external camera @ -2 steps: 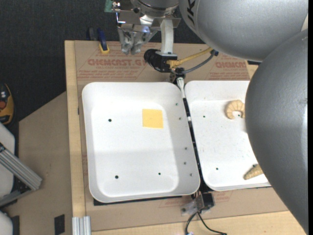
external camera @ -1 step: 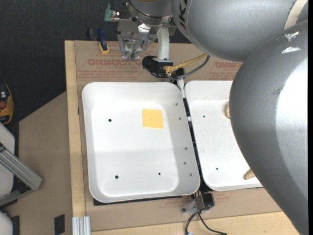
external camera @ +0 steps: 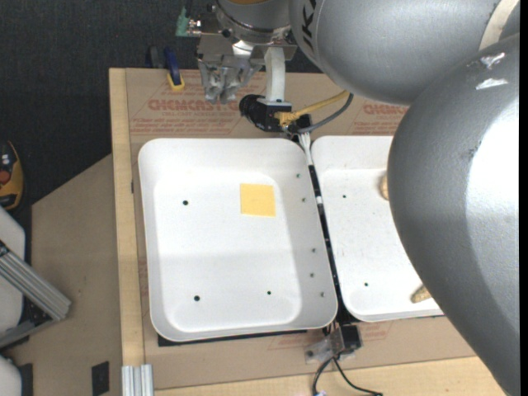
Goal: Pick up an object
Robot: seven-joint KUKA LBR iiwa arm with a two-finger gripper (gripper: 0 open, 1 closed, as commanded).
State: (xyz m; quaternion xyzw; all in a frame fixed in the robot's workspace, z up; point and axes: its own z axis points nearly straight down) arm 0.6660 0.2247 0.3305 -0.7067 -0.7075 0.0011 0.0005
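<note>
gripper (external camera: 221, 81): hangs over the bench (external camera: 124, 221) just behind the left bin (external camera: 165, 304); i cannot tell whether it is open or closed, and i see nothing held in it.
square (external camera: 257, 199): yellow and flat, on the left bin's floor toward the back, clear of every wall and well apart from the gripper.
progress: nothing picked up; the reach over, the drop, the grasp and the lift are all left to do.
right bin (external camera: 363, 221): two tan bits, one mid-bin (external camera: 384, 184) and one near the front (external camera: 421, 294), both partly hidden.
arm (external camera: 445, 221): its grey bulk covers much of the right bin.
clip (external camera: 173, 68): blue, at the bench's back edge, left of the gripper.
in the way: nothing lies between the gripper and the square; it looks thin, so it is likely hard to pinch.
</note>
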